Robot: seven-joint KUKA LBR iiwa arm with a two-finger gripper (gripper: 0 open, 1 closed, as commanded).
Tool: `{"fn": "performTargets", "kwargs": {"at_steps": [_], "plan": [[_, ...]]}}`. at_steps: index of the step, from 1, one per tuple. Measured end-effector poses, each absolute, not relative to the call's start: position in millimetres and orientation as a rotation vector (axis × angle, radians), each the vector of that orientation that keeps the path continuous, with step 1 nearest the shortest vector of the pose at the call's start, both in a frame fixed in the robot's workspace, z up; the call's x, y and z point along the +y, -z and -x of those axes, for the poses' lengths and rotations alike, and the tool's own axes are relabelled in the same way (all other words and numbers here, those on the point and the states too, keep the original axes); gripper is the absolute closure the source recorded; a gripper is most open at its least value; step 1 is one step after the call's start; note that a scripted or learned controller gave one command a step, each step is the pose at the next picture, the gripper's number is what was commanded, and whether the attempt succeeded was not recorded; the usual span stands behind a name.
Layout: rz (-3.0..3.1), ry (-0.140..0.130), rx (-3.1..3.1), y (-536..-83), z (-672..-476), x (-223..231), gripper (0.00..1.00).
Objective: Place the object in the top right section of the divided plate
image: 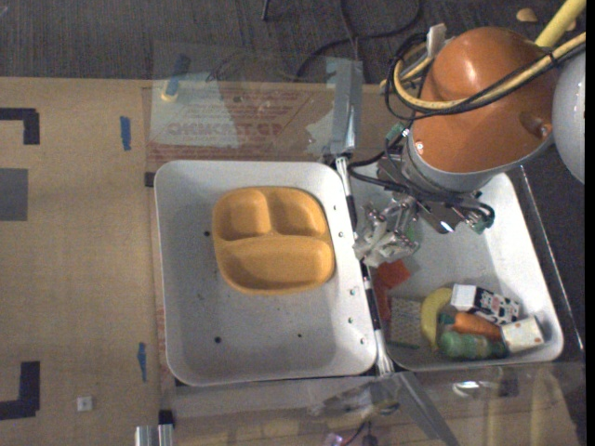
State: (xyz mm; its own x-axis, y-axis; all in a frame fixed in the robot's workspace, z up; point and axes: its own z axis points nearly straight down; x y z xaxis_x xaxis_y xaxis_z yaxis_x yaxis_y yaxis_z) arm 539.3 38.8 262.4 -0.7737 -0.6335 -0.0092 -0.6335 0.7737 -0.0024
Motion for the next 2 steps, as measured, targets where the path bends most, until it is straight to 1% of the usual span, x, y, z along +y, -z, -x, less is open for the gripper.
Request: {"fn": "performTargets", "kwargs": {"at_steps": [1, 2], "plan": [[1.720, 0.000, 2.619, -262.8, -533.4, 42.0, 1.00], [2.296, -0.003, 2.141, -246.1, -505.3, 44.2, 1.00]]}}
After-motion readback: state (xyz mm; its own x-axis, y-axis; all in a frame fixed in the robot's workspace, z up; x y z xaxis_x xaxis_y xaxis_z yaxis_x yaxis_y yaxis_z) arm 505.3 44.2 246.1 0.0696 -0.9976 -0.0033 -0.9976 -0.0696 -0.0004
